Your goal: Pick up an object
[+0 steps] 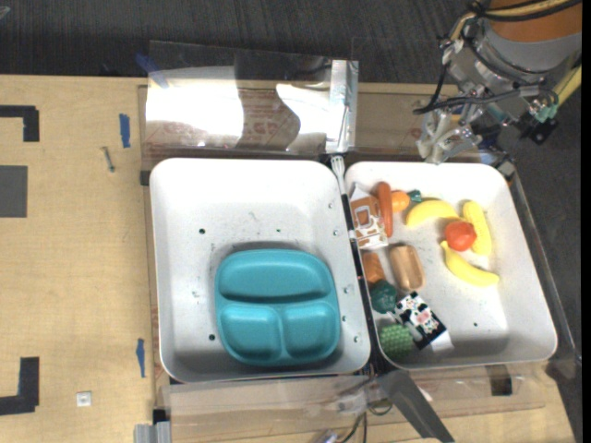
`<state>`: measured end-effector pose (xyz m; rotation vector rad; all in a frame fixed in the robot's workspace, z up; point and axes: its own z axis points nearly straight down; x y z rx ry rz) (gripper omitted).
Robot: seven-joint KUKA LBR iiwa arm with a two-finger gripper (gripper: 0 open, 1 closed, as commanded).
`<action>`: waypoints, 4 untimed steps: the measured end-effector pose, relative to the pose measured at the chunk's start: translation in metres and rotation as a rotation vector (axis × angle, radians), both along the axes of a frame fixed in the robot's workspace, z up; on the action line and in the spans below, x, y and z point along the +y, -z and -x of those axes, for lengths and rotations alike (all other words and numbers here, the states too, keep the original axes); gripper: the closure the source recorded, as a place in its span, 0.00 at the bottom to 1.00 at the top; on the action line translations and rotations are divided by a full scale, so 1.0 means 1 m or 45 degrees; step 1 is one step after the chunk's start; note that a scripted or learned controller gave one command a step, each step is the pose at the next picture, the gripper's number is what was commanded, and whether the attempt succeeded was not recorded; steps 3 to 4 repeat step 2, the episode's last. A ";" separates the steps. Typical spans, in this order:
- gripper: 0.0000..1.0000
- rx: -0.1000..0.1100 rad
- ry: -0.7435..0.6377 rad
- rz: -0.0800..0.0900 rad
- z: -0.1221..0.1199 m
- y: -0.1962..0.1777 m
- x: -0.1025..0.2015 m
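Above the far right corner of the right bin (526, 247), the pincer (443, 141) hangs clear of everything, and whether it is open or closed I cannot tell from this angle. Nothing is in its grasp, so the pick looks not yet begun: choosing a target, descending and closing all remain.

The candidates lie clustered in that right bin. Three toy bananas (469, 268) ring a red tomato (459, 234) near the middle. A carrot (383, 201) sits by the dividing wall, with a printed carton (367, 224) just beside it. Nearer the camera are a brown bread roll (405, 266) and a black-and-white patterned box (420, 319). The left bin (185, 201) carries a teal divided tray (275, 305).

Much of the arm (536, 7) is cut off by the top edge. Cables crowd the wrist and blur the pincer's outline. Some green items along the divider, beside the patterned box, are too small to name.
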<state>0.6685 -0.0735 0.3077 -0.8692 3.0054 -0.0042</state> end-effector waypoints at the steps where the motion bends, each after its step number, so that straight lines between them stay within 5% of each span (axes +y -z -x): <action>1: 1.00 0.002 -0.231 0.003 0.000 0.009 -0.056; 2: 1.00 0.001 -0.571 0.008 0.000 0.003 -0.109; 4: 1.00 0.001 -0.571 0.008 0.000 0.003 -0.109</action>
